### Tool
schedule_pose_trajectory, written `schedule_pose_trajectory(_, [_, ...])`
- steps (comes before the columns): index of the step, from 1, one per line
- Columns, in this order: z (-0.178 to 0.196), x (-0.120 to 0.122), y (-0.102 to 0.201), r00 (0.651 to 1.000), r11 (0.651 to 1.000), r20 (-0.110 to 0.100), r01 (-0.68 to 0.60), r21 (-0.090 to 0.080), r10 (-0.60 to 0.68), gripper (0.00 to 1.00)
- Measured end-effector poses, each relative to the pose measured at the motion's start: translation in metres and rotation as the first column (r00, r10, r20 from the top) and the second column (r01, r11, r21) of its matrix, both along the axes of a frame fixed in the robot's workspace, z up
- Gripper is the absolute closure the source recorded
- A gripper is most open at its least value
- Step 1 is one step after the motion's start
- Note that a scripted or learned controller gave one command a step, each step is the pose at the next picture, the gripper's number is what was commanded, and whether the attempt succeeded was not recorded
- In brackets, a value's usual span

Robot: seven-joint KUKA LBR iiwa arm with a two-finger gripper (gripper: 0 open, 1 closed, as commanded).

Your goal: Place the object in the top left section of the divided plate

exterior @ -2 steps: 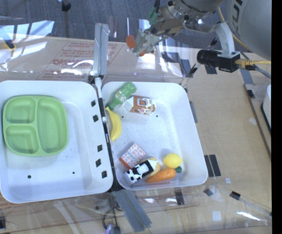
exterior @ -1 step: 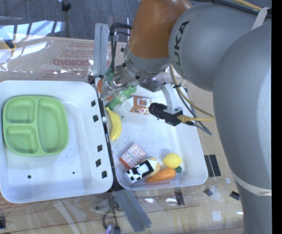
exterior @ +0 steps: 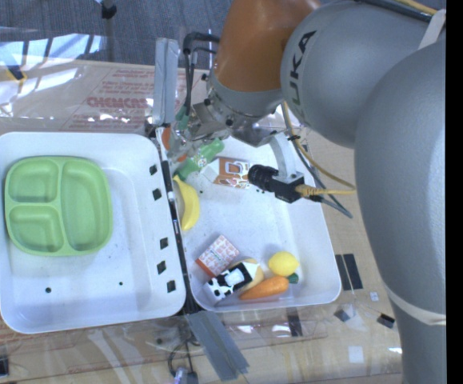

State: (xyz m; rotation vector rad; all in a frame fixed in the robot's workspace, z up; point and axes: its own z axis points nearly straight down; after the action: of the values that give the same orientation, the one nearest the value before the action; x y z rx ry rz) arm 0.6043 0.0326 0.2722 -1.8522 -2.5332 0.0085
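Observation:
The green divided plate (exterior: 55,205) lies in the left bin, with two small sections on its left side and one long section on its right. My gripper (exterior: 185,138) is low over the far left corner of the right bin, under the grey arm and its orange band. Right beneath it lies a green and white object (exterior: 200,157), partly hidden by the wrist. I cannot tell whether the gripper touches that object. A yellow banana (exterior: 188,204) lies just in front of it, along the bin's left wall.
The right bin (exterior: 319,238) also holds an orange and white card (exterior: 233,171), a small red patterned box (exterior: 217,254), a black and white cow toy (exterior: 232,281), a carrot (exterior: 265,288) and a lemon (exterior: 284,263). The left bin (exterior: 135,294) has bare floor around the plate.

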Motion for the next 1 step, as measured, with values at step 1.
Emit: schedule_pose_trajectory(1, [-0.0093,-0.0187,0.096,1.0,1.0,0.001,-0.029,0.001,0.029,1.0])
